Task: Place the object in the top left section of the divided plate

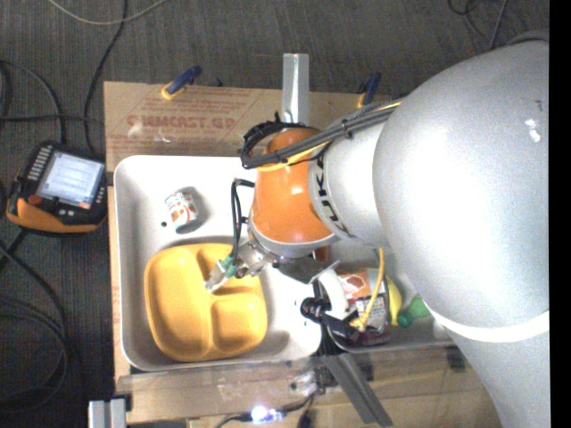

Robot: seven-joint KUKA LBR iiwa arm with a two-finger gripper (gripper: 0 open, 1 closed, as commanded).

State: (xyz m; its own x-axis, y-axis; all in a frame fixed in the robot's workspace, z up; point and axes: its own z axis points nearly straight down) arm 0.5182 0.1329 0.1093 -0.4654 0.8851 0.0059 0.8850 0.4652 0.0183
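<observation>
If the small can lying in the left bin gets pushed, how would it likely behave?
The can seems to lie on its side, so it would probably roll. It looks small, likely light. The bin floor looks smooth, so it may also slide.

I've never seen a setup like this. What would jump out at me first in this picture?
The huge grey arm fills the right side, its orange band hanging over the left white bin. Below it, the tool hovers at the top right section of a yellow divided plate. A small can lies in the bin above the plate, and a heap of items sits to the right.
</observation>
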